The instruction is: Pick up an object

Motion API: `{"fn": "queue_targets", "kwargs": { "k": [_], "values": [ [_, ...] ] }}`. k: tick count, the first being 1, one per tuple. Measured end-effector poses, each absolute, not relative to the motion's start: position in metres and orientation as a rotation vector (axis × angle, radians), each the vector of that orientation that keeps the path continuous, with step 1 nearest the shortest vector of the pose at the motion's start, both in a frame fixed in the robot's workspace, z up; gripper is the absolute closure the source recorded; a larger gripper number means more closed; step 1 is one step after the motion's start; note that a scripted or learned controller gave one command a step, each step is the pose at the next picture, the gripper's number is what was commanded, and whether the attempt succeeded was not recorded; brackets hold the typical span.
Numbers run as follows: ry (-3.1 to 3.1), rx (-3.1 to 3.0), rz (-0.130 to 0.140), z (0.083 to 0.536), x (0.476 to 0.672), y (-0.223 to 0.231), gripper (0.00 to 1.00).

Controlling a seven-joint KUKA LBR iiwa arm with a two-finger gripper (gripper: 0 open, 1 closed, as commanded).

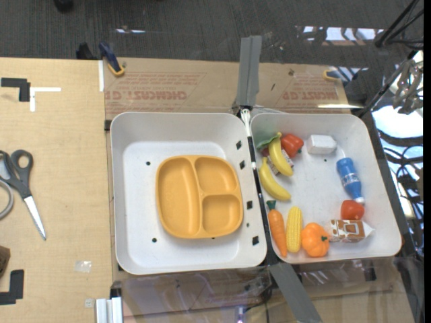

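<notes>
Camera view looks down on two white bins side by side on the worktop (54, 180). Left bin (128, 194) holds a yellow divided plate (199, 196). Right bin (377, 180) holds the objects to pick: two bananas (275, 173) near its left wall, a red pepper (292, 144), a white block (322, 144), a blue bottle (348, 176), a tomato (351, 210), a small carton (347, 231), an orange pumpkin (314, 239), a corn cob (294, 229) and a carrot (277, 231). Scissors (25, 187) lie far left. Whether the gripper is open or closed, I cannot tell.
</notes>
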State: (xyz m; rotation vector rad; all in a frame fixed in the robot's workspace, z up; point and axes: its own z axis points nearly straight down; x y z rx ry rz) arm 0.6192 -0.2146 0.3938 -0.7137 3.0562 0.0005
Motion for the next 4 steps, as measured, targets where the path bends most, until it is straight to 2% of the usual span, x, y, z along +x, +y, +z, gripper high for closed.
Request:
{"fn": "queue_targets", "kwargs": {
  "k": [1,2,3,4],
  "values": [
    [2.785,-1.44,-0.002,0.109,0.654,-0.217,1.0],
    [2.785,-1.439,-0.003,0.11,0.654,-0.217,0.0],
    [2.878,-1.254,0.001,0.092,0.557,-0.129,0.0],
    [2.9,-1.195,-0.003,0.093,0.578,-0.16,0.0]
  ]
}}
